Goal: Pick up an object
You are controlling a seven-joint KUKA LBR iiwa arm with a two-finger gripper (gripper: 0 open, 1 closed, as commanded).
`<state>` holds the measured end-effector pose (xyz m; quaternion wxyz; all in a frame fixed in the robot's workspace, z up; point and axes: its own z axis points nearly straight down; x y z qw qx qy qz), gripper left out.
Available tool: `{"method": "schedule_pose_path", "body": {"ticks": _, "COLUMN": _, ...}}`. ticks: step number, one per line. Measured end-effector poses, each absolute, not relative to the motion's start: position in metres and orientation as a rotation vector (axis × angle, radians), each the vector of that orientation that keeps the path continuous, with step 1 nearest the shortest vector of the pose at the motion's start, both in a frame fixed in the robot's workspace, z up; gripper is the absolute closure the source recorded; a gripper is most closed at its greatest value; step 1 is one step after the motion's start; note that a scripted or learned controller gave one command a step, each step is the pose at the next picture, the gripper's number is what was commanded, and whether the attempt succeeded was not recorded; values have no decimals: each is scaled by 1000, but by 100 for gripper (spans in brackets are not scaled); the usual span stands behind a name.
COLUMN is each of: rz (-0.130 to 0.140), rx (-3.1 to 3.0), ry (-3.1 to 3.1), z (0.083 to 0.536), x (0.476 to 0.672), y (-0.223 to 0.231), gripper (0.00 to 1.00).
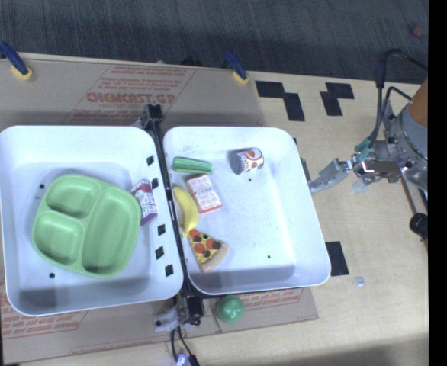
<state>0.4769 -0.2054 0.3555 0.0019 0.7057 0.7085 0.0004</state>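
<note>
Observed from the bench side: the grey two-finger gripper point(324, 176) sits at the right of the frame, outside both bins, just beyond the right rim of the shallow white right-hand bin point(309, 227). Whether its fingers are spread or pressed together cannot be told at this size; nothing is seen between them.

Candidate objects lie in the right-hand bin, mostly along its left side: a flat green stick-shaped piece point(191, 164) at upper left, a small red and white can lying on its side point(246, 160) to its right, a pink and white packet point(203, 193) below, a yellow toy banana point(185, 207) against the divider, and a toy pizza slice point(206, 249) lower down. The shallow white left-hand bin point(10, 204) holds a green three-compartment plastic tray point(86, 224) and a small dark red packet point(144, 199) just beside it. A green ball point(229, 308) rests on the cardboard below the bins.

Judgement: the approach has not yet begun. The can is nearest the gripper and stands apart from its neighbours; the next move calls for travel leftward over the rim, then descent with the fingers straddling the chosen object
</note>
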Motion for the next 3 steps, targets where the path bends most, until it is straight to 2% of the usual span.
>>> {"method": "schedule_pose_path", "body": {"ticks": 1, "rz": -3, "rx": 2218, "ry": 2230, "z": 237, "x": 497, "y": -211, "gripper": 0}}
{"method": "schedule_pose_path", "body": {"ticks": 2, "rz": -2, "rx": 2217, "ry": 2231, "z": 92, "x": 486, "y": -211, "gripper": 0}}
{"method": "schedule_pose_path", "body": {"ticks": 3, "rz": -5, "rx": 2212, "ry": 2237, "z": 102, "x": 486, "y": -211, "gripper": 100}}
